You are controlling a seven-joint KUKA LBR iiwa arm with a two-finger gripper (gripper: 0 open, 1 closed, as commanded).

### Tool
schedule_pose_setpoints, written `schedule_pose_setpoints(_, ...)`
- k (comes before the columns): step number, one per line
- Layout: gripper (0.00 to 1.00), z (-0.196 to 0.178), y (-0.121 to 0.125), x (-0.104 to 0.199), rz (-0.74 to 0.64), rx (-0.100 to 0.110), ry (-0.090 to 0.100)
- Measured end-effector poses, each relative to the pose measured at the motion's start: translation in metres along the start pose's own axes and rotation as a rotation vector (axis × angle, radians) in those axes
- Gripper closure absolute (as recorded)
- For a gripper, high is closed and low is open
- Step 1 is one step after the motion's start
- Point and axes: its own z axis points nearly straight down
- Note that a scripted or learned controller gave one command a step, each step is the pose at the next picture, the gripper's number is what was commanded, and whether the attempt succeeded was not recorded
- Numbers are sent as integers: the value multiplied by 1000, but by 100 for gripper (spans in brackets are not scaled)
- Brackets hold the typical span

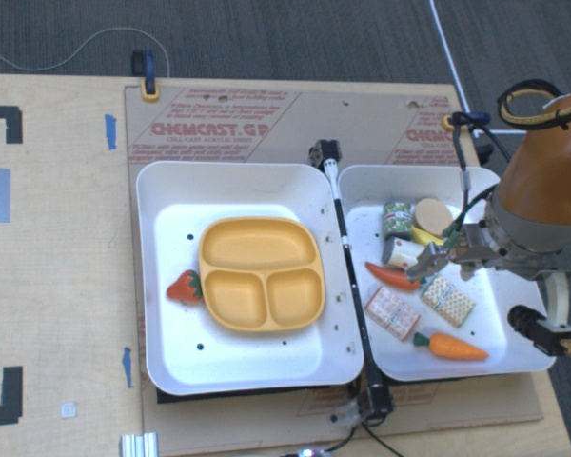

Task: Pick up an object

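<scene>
My gripper [444, 265] hangs low over the middle of the right bin [514, 360], fingers open, with nothing visibly between them. It is just above a patterned cracker box [448, 301] and right of a red chili pepper [390, 276]. A second pink cracker box [391, 312] lies toward the bin's front left. An orange carrot [454, 347] rests near the front. A green can [397, 217] and a round yellow piece [431, 217] sit at the back, beside a small grey item [398, 250].
The left bin [171, 331] holds a yellow divided plate [262, 272] with a red strawberry [184, 288] at its left edge. The bins' shared wall [347, 265] runs just left of the chili. The arm's orange band [547, 174] looms over the right bin's far right side.
</scene>
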Motion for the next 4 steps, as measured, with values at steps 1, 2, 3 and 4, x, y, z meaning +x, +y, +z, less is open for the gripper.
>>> schedule_pose_setpoints(1, 0, 89, -13, -4, -1, -15, -4)
schedule_pose_setpoints(2, 100, 79, -13, -6, 2, -19, -8)
schedule_pose_setpoints(3, 100, 12, -20, 70, -1, -3, 0)
schedule_pose_setpoints(4, 0, 12, -20, 70, 0, -3, -1)
